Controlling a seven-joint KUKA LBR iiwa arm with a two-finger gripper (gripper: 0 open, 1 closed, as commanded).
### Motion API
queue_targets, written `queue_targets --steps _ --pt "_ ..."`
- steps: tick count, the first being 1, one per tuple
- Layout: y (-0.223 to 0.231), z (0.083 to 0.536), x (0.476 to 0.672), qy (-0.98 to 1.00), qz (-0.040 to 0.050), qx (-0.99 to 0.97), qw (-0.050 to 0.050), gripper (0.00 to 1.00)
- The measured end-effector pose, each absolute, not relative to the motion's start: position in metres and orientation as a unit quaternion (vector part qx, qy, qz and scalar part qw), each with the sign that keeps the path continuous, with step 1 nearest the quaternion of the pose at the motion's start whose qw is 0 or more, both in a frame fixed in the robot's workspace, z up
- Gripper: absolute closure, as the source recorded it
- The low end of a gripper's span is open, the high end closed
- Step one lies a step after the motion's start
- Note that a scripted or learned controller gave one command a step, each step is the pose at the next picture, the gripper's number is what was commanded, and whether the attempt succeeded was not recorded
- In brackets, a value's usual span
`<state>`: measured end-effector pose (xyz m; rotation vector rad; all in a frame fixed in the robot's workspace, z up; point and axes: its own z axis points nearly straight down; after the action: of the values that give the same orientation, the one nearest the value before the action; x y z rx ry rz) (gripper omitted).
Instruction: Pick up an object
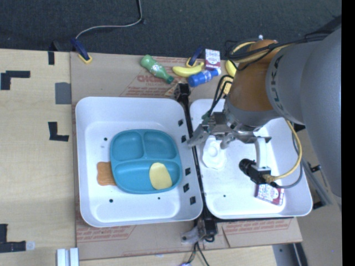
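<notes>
My gripper (213, 143) hangs over the left part of the right bin (288, 201), close to the wall between the bins. Its fingers (195, 139) stand spread apart, so it is open. A small white object (213, 157) lies on the bin floor right under the fingertips; nothing is lifted. A red and white packet (269, 194) lies at the right bin's front right. In the left bin (89, 148) sits a blue divided plate (138, 151) with a yellow piece (161, 176) on it. An orange piece (104, 173) pokes out at the plate's left edge.
The grey arm with its orange band (252, 79) covers the right bin's back half. A black cable end (252, 172) hangs beside the gripper. Behind the bins lie a green bottle (156, 69), a banana (187, 70) and a blue object (201, 77).
</notes>
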<state>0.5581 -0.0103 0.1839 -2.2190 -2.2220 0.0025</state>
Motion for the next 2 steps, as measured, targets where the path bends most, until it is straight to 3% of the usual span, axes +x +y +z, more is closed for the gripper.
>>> queue_targets --steps 1,2 --pt "-0.063 0.184 0.61 -0.707 0.0009 -0.707 0.0 0.0" --pt "-0.029 0.184 0.604 -0.708 0.0005 -0.707 0.001 0.0"
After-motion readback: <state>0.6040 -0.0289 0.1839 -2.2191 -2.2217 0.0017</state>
